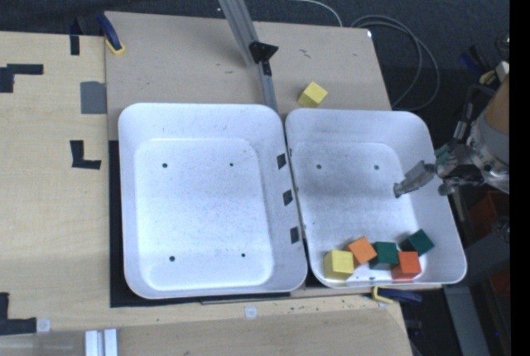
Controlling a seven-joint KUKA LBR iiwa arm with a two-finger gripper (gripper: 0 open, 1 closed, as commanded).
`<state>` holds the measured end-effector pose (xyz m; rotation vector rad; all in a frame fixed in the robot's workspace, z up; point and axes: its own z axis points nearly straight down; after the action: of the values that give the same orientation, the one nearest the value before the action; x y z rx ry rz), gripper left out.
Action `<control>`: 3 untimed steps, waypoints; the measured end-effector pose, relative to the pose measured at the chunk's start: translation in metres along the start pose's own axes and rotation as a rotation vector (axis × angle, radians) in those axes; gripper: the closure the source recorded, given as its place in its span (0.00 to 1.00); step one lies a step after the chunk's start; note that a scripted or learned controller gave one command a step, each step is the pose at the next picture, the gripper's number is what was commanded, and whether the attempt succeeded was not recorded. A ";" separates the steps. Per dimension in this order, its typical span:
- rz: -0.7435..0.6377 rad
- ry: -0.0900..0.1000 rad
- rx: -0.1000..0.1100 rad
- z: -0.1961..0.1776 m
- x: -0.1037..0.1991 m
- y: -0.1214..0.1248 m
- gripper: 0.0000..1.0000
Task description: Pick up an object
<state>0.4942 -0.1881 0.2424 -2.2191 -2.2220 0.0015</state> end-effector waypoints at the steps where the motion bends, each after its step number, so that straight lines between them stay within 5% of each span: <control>1: -0.006 0.003 0.003 0.052 0.066 0.045 0.00; 2: -0.008 0.002 -0.006 0.033 0.158 0.161 0.00; 3: 0.000 0.000 0.000 0.019 0.175 0.098 0.00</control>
<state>0.5919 -0.0131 0.2230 -2.2186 -2.2223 0.0024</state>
